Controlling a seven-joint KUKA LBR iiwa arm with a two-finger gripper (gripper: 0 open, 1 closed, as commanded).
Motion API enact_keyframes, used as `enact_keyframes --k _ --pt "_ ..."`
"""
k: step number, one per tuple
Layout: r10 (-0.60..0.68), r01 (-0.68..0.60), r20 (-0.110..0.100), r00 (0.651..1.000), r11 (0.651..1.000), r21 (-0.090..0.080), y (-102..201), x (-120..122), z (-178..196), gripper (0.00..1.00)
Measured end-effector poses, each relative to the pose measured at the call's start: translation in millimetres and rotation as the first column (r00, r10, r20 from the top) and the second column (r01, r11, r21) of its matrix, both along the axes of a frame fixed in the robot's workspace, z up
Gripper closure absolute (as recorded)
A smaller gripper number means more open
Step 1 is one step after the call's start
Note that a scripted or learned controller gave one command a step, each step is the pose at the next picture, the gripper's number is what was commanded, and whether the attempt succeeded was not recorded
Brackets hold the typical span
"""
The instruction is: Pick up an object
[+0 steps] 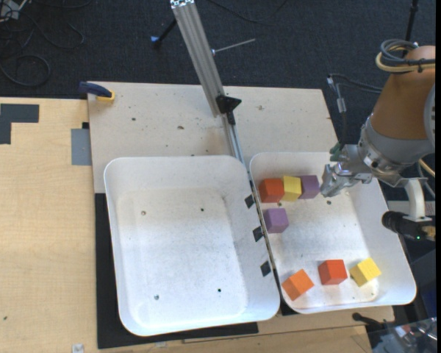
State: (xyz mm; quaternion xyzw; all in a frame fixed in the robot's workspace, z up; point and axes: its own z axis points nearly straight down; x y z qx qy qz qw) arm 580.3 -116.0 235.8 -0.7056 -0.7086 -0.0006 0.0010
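White plastic, shallow and speckled, is what I am working over: two bins side by side on the pale wooden surface (169,116), and I am reaching in from the right above the right-hand bin (386,226). My pincer (334,180) is hovering at the upper part of that bin, just beside a small purple cube (309,186) that is sitting at the right end of a tight row, touching a yellow cube (292,187), which in turn is touching a red-orange cube (272,190). Whether my pincer is spread or closed I cannot tell from this angle; the metal is blurring into the bin wall, and nothing is visibly sitting in its grip. I am judging the purple cube at the row's end to be the likeliest target, since it is the nearest one with a free side facing me. A second purple cube (275,219) is lying alone just below the row, and an orange cube (298,283), a red cube (332,272) and a yellow block (365,271) are resting near the bin's lower edge, well apart from me. The left-hand bin (125,190) is waiting beside it, across the divider. Packed neighbours are making a clean grip on the row awkward, I suspect.
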Motion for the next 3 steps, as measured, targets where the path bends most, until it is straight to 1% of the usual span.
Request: enact_keyframes --k 1,2,3 --pt "0.000 0.000 -0.003 1.000 1.000 0.000 47 13 -11 1.00" --pt "-0.001 0.001 0.000 1.000 1.000 -0.002 86 35 -9 1.00" --pt "0.000 0.000 -0.001 1.000 1.000 0.000 144 46 -12 1.00"
